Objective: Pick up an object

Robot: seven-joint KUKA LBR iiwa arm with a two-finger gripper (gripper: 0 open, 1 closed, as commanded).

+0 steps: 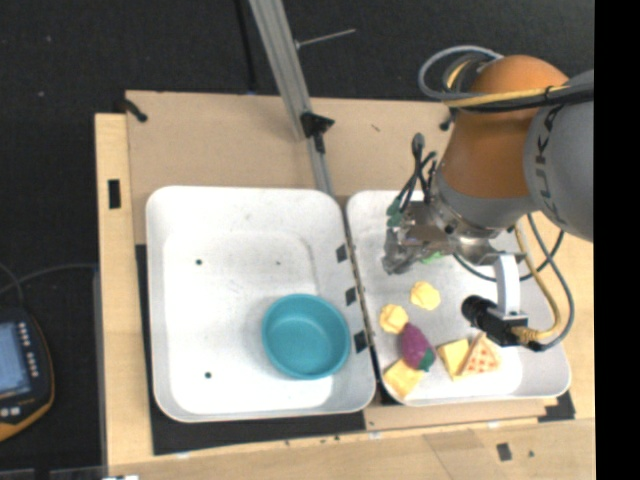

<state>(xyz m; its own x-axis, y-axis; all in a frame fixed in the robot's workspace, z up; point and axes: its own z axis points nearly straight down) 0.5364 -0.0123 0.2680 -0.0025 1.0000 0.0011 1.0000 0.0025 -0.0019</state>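
My claw (400,253) hangs low over the far left part of the right bin (545,373), and from above I cannot tell how it stands; something green shows just beside it, too small for me to name. My grey arm (570,158) with its orange band (490,128) comes in from the right and covers the far right of that bin.

The pieces I might pick lie nearer in the same bin. A yellow piece (425,295) sits just near of my claw, another yellow piece (393,318) is to its left by the bin wall, and a purple piece (414,344) lies just near of those. A yellow block (403,378) rests at the near edge, touching the purple one, and a yellow wedge (453,356) and a pizza slice (484,357) lie side by side to the right.

The left bin (200,228) holds a blue bowl (305,335) in its near right corner.

Both bins rest on a tan bench (200,138) set on dark floor (100,28). A metal pole (285,63) slants in from the far side, and a handheld pendant (20,373) lies at the left.
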